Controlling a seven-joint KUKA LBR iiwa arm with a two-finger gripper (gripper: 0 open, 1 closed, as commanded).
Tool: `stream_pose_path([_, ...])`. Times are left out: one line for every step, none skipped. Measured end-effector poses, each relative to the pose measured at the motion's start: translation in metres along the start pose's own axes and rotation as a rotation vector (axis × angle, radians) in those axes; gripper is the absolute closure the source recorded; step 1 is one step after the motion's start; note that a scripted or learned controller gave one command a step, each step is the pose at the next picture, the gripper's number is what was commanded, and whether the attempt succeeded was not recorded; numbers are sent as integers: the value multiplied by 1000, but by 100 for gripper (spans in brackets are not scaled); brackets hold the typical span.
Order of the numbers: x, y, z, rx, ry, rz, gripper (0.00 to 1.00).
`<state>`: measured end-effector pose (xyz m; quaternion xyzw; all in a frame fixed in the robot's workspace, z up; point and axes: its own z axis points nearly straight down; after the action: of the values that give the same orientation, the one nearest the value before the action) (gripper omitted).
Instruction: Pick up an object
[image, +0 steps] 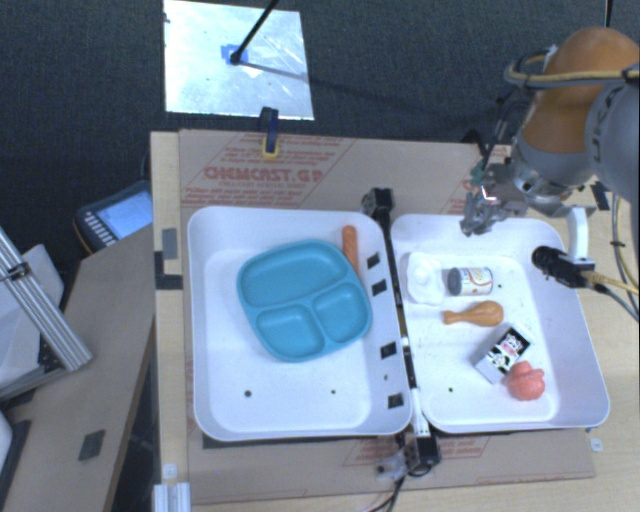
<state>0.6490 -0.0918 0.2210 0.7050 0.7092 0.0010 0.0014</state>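
The arm (590, 110) enters at about two o'clock in the view. Its upper casing is a rounded orange dome, with a smooth grey shell beneath it and to the right. Thin black and yellowish cables loop across the orange part and run down its left side. Lower down, the hand (481, 215) is a small dark-and-silver metal assembly with tiny red and white marks.

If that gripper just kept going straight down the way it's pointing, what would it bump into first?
Probably bare floor of the right bin near its back edge. The gripper points down just behind the white object and the small can, though depth is hard to judge.
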Motion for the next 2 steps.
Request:
stream_pose_path([50,-24,9,4,2,-3,100])
stream_pose_path([102,-42,-5,1,3,-4,100])
